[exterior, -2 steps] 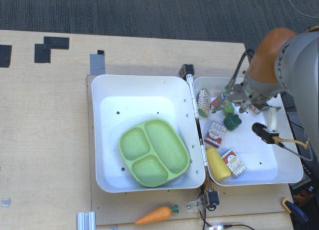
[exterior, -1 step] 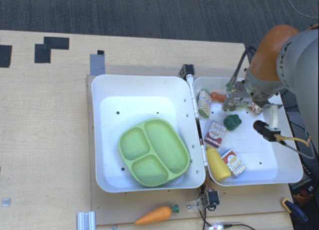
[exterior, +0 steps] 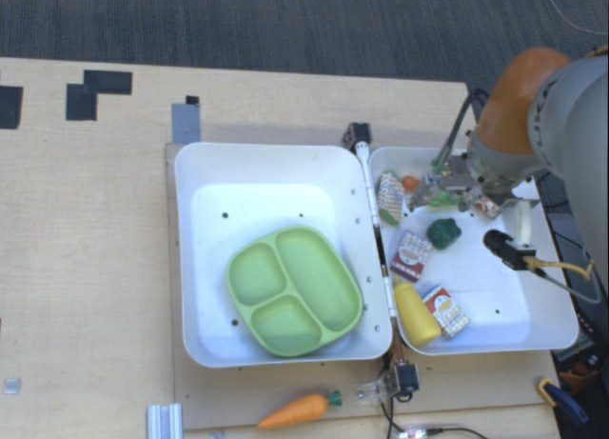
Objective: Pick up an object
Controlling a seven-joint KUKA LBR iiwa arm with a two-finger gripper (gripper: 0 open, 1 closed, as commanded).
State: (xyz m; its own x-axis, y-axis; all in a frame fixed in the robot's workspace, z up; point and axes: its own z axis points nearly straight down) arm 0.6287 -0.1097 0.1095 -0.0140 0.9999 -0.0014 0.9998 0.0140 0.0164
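Note:
My gripper [exterior: 449, 191] hangs low over the far part of the right bin [exterior: 547, 328], reaching in from the right. Just below it lies a dark green lump [exterior: 442, 232]. To its left are a small orange piece [exterior: 409, 182] and a green-and-white packet [exterior: 390, 197] leaning by the bin's left wall. Nearer the front lie a red-and-white carton [exterior: 411, 254], a yellow bottle [exterior: 416, 311] and a small red-and-white box [exterior: 445, 309]. Nothing shows as held.
The left bin [exterior: 205, 189] holds a light green divided plate [exterior: 293, 289]. An orange carrot [exterior: 300, 410] lies on the bench in front of the bins. The grey arm with its orange band [exterior: 519, 94] covers the right bin's far right corner.

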